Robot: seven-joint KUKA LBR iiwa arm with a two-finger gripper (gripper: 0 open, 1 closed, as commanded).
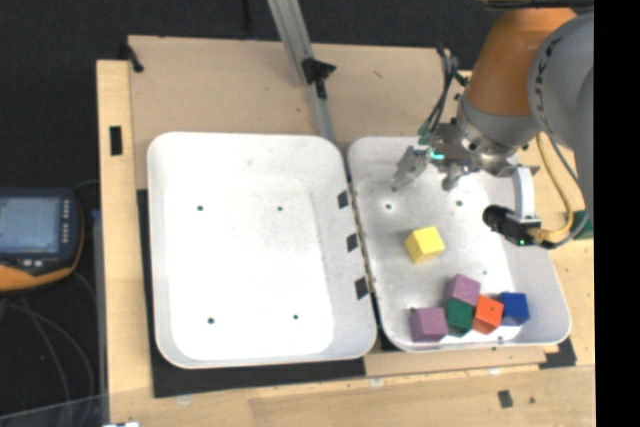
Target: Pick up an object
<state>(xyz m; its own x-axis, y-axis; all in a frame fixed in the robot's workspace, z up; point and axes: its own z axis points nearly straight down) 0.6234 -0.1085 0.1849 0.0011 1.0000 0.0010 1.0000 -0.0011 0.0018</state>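
A yellow block lies alone near the middle of the right bin. A cluster of small blocks sits at that bin's near edge: two purple blocks, a green block, an orange block and a blue block. My gripper hangs over the far part of the right bin, above and beyond the yellow block. Its two fingers stand apart with nothing between them.
The left bin lies beside the right one. A slanted metal pole rises from the bench behind the bins. A black cable fitting hangs by the arm over the right bin's right side. A small screen device sits off the bench at left.
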